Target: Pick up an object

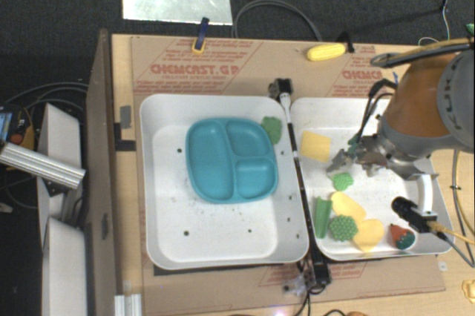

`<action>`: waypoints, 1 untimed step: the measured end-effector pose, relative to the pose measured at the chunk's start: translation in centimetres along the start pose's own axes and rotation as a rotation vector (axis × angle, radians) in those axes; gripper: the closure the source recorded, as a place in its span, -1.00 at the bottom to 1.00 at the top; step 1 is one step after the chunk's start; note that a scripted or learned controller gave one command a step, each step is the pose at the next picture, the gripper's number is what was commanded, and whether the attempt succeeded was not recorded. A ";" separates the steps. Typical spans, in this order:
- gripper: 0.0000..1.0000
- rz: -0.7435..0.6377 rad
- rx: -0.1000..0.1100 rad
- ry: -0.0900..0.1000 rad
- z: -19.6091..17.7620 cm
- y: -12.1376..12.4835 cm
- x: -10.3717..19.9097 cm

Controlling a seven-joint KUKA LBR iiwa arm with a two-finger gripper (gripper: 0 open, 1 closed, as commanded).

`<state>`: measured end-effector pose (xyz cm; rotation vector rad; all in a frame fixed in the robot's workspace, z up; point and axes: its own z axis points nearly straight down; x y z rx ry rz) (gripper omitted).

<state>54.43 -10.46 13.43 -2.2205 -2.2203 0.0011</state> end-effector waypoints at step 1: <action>-1.00 -0.003 0.001 0.000 5.2 1.7 0.0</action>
